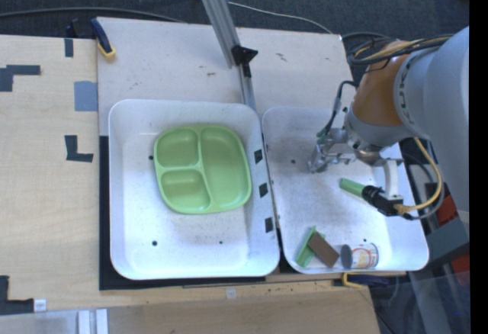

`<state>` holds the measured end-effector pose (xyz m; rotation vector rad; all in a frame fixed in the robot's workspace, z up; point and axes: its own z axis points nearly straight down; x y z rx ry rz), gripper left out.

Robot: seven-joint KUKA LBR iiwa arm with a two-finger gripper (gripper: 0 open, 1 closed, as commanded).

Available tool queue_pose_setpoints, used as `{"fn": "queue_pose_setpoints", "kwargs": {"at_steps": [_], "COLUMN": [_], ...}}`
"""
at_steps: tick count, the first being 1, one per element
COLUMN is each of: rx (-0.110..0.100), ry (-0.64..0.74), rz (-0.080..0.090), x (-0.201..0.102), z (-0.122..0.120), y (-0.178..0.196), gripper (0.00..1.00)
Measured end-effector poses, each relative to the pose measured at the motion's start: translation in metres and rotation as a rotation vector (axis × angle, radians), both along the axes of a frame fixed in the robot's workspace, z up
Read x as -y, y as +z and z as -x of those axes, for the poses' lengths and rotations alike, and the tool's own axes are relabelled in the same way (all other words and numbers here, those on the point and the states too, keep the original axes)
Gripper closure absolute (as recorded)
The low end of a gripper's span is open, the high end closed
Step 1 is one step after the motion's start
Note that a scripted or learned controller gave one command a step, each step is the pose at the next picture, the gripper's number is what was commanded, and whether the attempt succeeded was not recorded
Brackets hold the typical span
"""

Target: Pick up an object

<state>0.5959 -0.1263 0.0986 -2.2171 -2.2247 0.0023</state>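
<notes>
My gripper (322, 159) is down in the right bin (305, 126), over its bare upper middle floor. No object shows at its tip. A short green stick (351, 187) lies just right of and below the gripper. At the bin's front edge sit a green block (306, 247), a brown block (324, 252) leaning against it, and a small pale can with orange markings (361, 256) lying on its side.
The left bin (130, 233) holds a light green divided plate (203, 168) in its middle. A metal pole (217, 4) slants up from the ridge between the bins. The arm (396, 96) covers the right bin's upper right corner.
</notes>
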Motion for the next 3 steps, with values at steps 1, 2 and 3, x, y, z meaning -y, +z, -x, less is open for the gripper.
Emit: {"fn": "queue_pose_setpoints", "kwargs": {"at_steps": [1, 2, 3], "rx": [0.004, 0.005, 0.006], "ry": [-0.001, -0.003, -0.002], "rz": [-0.001, 0.0, 0.0], "x": [-0.006, 0.001, 0.001], "z": [-0.004, -0.004, -0.005], "y": [0.044, 0.09, 0.142], "gripper": [1.0, 1.0, 1.0]}}
